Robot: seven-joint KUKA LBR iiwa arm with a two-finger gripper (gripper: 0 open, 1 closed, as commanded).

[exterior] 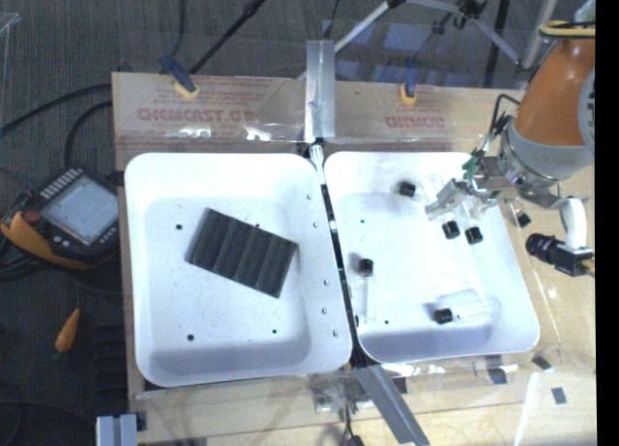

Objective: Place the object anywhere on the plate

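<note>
In the right bin (pixel 513 284), near its far right corner, the gripper (pixel 462 194) hangs low over the white floor, the grey arm (pixel 556 110) with its orange band reaching in across the right rim. Whether the jaws are open or closed I cannot tell; the metal parts at the tip blur into the bin behind them, and nothing can be made out between them.

The objects lie scattered in this same bin: small black pieces (pixel 450 229) just beside the gripper toward the near side, another black piece (pixel 406 188) toward the far wall, one (pixel 365 266) near the left wall, and one (pixel 442 315) close to the near right corner beside a clear plastic item (pixel 469 304). The plate is most likely the dark ribbed slab (pixel 241 252) lying at a slant in the middle of the left bin (pixel 155 338), well apart from all of them.

By my reading the task is at its pick stage, nothing yet carried. The next move calls for a sure hold on one small piece, a lift clear of the divider between the bins, then travel left and a release over the slab.
</note>
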